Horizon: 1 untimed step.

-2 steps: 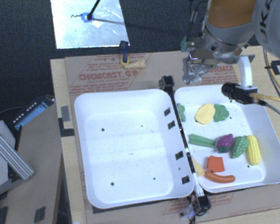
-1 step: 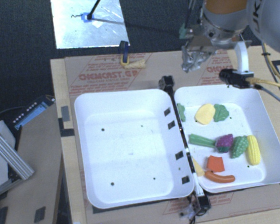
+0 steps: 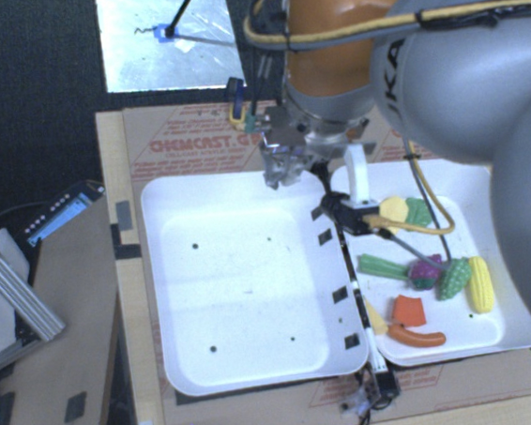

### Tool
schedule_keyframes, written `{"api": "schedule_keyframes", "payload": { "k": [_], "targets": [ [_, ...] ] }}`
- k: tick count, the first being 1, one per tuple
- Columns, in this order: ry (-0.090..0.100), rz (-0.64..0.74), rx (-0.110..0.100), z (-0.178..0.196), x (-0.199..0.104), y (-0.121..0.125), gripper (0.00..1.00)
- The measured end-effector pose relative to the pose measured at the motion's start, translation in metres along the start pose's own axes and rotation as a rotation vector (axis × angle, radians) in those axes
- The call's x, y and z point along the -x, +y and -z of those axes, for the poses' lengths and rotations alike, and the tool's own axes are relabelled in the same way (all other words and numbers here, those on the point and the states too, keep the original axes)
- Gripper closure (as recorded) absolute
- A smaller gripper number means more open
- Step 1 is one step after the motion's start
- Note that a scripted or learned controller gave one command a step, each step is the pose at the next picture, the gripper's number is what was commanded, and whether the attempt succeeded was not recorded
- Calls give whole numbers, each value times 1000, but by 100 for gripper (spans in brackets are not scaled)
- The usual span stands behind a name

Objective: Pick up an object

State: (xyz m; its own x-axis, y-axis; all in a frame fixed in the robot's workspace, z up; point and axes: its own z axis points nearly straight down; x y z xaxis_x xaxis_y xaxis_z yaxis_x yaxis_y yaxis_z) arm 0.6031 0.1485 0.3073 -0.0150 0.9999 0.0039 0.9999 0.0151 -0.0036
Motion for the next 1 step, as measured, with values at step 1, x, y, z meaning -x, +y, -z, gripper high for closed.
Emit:
{"api": "schedule_keyframes", "payload": {
  "k": [1],
  "targets": [
    [-4,-9,7,-19,1,38,100]
  ]
}}
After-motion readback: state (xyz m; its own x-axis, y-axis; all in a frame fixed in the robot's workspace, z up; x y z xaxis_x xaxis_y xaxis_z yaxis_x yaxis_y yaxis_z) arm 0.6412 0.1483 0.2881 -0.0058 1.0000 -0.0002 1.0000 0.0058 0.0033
